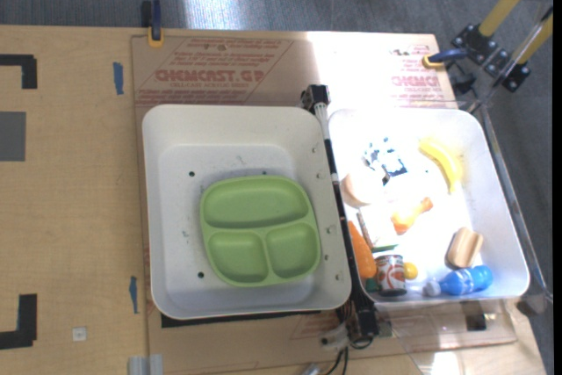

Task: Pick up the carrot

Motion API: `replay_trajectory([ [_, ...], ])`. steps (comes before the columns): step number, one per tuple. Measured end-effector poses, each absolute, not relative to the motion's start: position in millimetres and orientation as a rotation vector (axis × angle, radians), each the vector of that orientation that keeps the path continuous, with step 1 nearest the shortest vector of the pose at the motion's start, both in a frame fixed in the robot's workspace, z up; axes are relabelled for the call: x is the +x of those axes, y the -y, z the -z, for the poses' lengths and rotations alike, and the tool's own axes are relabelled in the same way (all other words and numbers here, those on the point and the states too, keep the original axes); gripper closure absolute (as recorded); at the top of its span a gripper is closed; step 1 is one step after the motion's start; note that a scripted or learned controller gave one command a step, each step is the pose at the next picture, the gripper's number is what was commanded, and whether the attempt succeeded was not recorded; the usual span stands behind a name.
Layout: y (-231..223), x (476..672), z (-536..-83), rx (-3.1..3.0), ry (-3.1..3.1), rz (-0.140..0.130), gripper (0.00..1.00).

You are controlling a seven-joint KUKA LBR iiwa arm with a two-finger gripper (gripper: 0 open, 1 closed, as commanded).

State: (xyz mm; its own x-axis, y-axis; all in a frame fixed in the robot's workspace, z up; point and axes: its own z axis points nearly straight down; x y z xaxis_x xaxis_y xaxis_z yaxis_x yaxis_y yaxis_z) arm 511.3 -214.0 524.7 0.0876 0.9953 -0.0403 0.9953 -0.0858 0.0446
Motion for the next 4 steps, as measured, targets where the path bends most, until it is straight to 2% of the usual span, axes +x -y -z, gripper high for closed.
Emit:
replay_trajectory([
  [1,214.4,513.0,-536.7,2.261,-2.077,-0.003,1.00],
  [2,214.3,513.0,-536.3,2.261,-2.077,-0.002,0.00],
  [3,214.6,514.6,-548.2,2.251,-2.072,-0.003,1.00],
  [4,214.5,514.7,-547.8,2.251,-2.073,-0.003,0.00],
])
